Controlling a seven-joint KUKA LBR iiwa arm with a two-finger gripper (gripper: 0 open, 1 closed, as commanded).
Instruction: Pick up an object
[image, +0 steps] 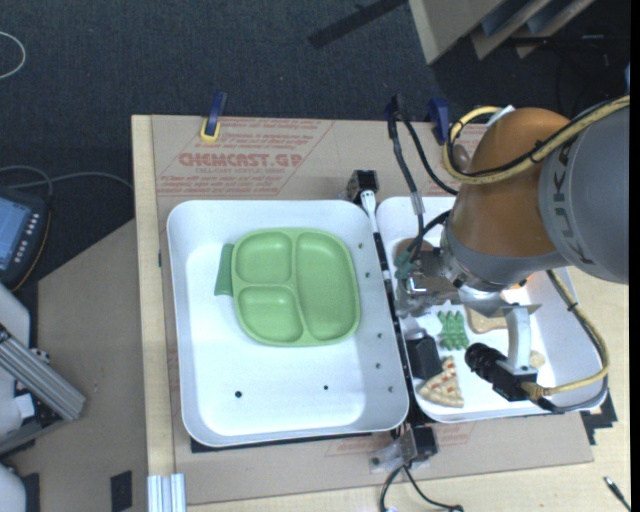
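My gripper (420, 285) reaches down into the right bin (575, 335), near the bin's left wall, with the grey and orange wrist above it covering much of the bin. Just below the gripper lie a small green bumpy toy (454, 330), a black block (421, 356) and a pizza-slice toy (444, 384). A tan flat piece (489, 323) peeks out beside the wrist. I see nothing held by the gripper.
The left bin (200, 330) holds a green divided plate (296, 286) in its upper middle. A black cable fitting (495, 370) with a yellow hose hangs off the arm over the right bin's front. Clamps and cables run along the divider between the bins.
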